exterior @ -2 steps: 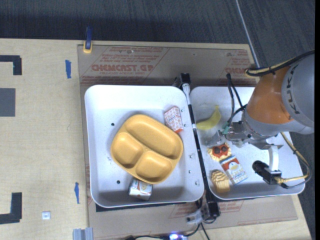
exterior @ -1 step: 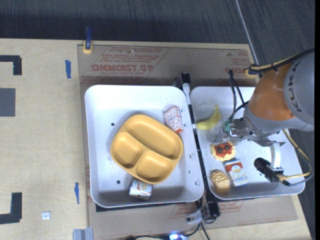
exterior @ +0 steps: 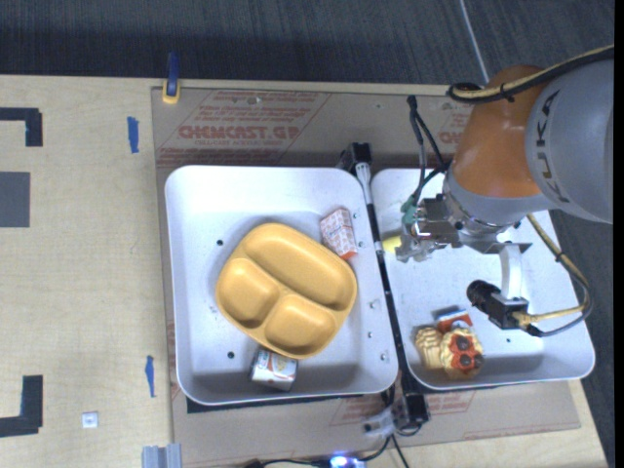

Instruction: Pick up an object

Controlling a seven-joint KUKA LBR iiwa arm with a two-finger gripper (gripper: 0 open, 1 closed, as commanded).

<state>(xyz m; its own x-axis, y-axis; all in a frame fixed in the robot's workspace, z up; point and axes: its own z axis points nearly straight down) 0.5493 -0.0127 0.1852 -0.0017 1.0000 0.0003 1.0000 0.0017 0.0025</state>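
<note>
A large yellow three-compartment plate lies in the middle of the left bin. A small red-and-white packet rests by the plate's far right edge, and a white packet pokes out from under its near edge. In the right bin, a yellow and orange toy sits near the front. The arm's orange band and wrist hang over the right bin's far left part. My gripper points down near the divider, just above a small yellow-green thing.
A black cable clip and yellow cable hang from the arm over the right bin. Cardboard lies under both bins, on a wooden bench with blue tape marks.
</note>
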